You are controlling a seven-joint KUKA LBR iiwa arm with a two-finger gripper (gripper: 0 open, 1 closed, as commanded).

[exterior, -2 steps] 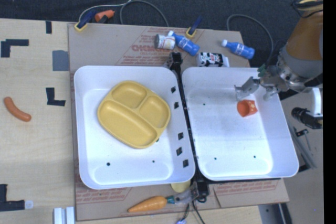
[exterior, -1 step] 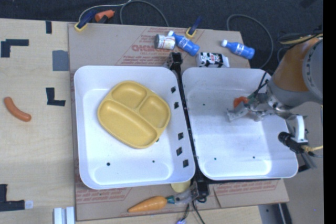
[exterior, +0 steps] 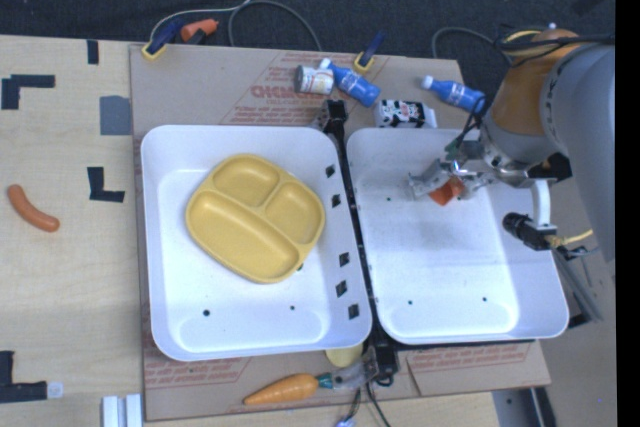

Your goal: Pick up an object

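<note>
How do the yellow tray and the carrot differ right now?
The yellow tray lies inside the left bin; the carrot lies outside, on the cardboard below it. The yellow tray is broad, flat and divided into compartments; the carrot is slim, tapered and orange. Both lie away from the gripper.

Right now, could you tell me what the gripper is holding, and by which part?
It cannot be told: the gripper sits right at a small orange-red object in the right bin, but the grasp is unclear.

My gripper (exterior: 432, 183) blurs over a small red thing (exterior: 444, 195), half covering it. My arm (exterior: 570, 105) runs off the right edge. Yellow lump (exterior: 342, 355) tucked under the near bin rims.
</note>
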